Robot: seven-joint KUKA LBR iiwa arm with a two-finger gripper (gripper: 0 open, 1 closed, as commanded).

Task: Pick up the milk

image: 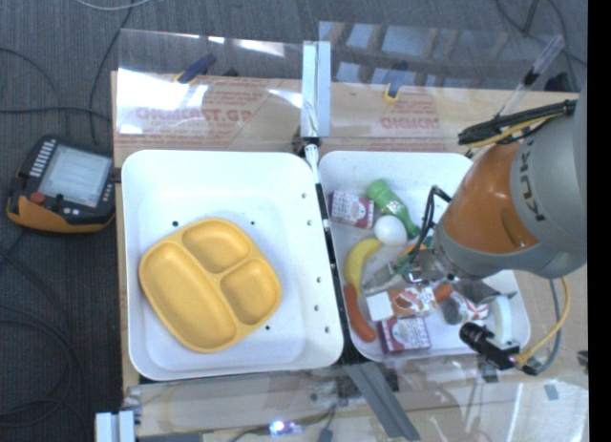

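The milk (406,333), as best I could judge, was the small carton lying at the near edge of the right bin (336,168), just below the gripper (417,276). Whether that gripper was clenched or released, I couldn't tell; the arm (506,211) hid it. Banana (360,261), egg (389,230) and another carton (349,208) crowded close, so a descent risked nudging neighbours or grabbing the wrong item.
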